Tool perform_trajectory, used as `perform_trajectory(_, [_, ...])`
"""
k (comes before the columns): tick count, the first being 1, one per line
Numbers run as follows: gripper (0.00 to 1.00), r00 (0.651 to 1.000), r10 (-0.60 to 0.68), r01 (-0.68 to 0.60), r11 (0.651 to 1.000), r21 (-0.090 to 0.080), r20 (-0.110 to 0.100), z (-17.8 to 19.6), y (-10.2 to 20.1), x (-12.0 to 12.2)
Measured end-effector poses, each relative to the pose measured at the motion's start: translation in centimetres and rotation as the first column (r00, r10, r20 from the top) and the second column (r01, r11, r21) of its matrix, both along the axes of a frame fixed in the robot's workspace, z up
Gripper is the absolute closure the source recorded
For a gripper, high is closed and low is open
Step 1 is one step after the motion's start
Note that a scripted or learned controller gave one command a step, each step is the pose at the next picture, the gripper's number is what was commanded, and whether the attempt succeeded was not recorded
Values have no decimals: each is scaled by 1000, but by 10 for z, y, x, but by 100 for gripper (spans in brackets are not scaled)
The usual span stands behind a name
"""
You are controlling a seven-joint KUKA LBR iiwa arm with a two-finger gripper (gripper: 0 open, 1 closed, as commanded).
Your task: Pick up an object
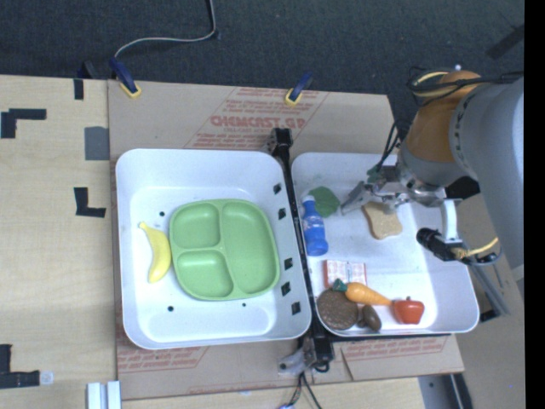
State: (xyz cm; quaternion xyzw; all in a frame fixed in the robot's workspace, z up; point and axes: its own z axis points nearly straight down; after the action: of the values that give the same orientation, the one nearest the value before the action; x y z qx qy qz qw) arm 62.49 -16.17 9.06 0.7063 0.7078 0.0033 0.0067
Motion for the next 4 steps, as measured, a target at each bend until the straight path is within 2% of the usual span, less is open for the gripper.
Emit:
perform_trajectory(1, [0, 1000, 1, -1, 1000, 6, -13, 12, 60, 44])
perform_trajectory(2, [0, 1000, -1, 1, 1000, -1, -2, 0, 66, 47])
perform_trajectory(4, [0, 1000, 1, -1, 1000, 0, 0, 0, 65, 46])
